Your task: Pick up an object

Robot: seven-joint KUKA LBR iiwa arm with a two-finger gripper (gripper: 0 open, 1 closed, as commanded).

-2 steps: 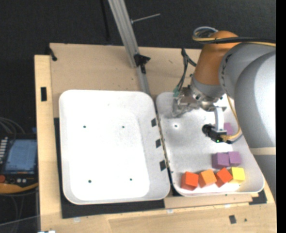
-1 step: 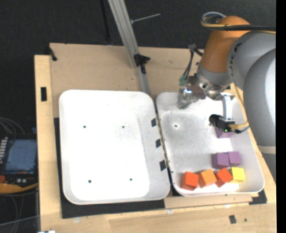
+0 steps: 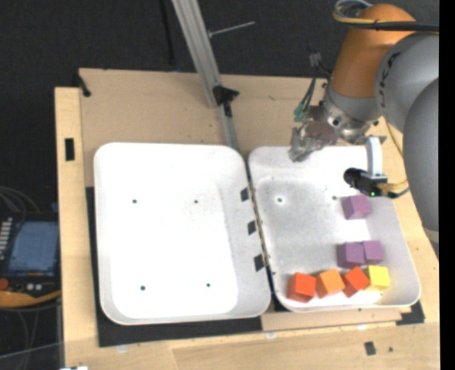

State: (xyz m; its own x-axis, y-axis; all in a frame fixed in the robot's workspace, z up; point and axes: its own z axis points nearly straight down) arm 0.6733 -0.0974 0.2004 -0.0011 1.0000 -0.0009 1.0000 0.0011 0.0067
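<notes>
White plastic makes up both shallow bins on your counter (image 3: 69, 230): the left bin (image 3: 173, 230) and the right bin (image 3: 305, 222) sit side by side, their inner rims touching along the middle.

All the blocks you could pick lie in the right bin. One purple block (image 3: 357, 206) sits alone by the bin's right wall, about halfway down it. Two more purple blocks (image 3: 361, 252) sit touching each other lower down, nearer the front right corner. Along the bin's front edge you have a row: a red-orange block (image 3: 302, 286) at the left end, an orange block (image 3: 331, 282) just beside it, a tilted red-orange block (image 3: 356, 279) next, and a yellow block (image 3: 379, 275) at the right end, close under the purple pair.

Your hand (image 3: 305, 143) hangs over the back edge of the right bin, near its back left corner, well apart from every block. It points down and towards the left, with the grey arm and its orange band (image 3: 364, 52) rising behind it to the right. You cannot tell from this view whether the hand is wide or narrow, and nothing shows in its grip.

A slanted metal post (image 3: 200, 45) crosses the back of the counter and ends between the two bins.
</notes>
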